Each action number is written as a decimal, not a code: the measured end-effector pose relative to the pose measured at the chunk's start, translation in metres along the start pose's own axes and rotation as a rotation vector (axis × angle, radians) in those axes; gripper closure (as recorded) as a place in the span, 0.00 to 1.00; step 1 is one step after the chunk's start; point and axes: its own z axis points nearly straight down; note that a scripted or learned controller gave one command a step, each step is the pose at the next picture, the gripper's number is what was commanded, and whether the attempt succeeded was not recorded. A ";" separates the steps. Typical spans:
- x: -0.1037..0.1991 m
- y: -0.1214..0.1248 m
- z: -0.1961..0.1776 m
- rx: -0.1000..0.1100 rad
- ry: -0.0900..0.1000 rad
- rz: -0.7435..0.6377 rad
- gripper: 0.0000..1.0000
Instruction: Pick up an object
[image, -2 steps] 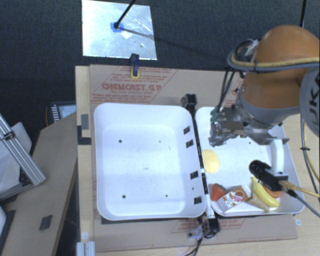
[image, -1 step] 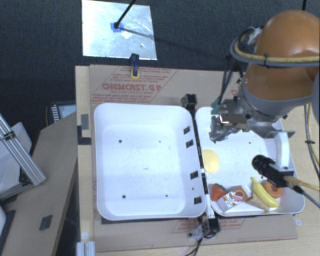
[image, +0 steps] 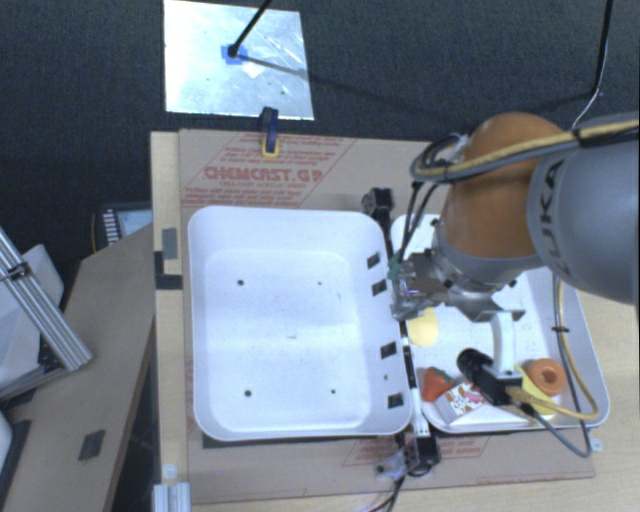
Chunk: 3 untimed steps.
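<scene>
Nearest the camera, at the front edge of the right bin (image: 500, 424), lies a small white packet (image: 462, 401) with red print. A red piece (image: 435, 382) sits just beside it on the side toward the left bin, touching or nearly so. An orange round item with a pale centre (image: 546, 376) rests farther toward the bin's outer wall, apart from the packet.

A pale yellow ball (image: 425, 328) lies on the right bin's floor close to the wall shared with the left bin (image: 290, 225). The gripper (image: 410, 298) hangs low over that same wall, just beside the ball; contact between the two cannot be confirmed. Gripper state — cannot be told from this angle, and nothing is seen held in it. The arm (image: 500, 200), grey with an orange band, covers much of the right bin's rear half.

The left bin's white floor shows a few small dark dots. Both bins stand on a cardboard sheet (image: 265, 172) printed in red — a yellow-and-blue clamp (image: 269, 135) grips its far edge. Beyond it lies a shiny metal plate (image: 240, 60).
</scene>
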 end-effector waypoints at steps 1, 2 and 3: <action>0.001 0.001 -0.007 -0.010 0.002 -0.002 0.00; -0.062 -0.017 -0.074 -0.019 0.000 0.004 0.00; -0.015 0.027 0.040 -0.003 0.002 -0.008 0.00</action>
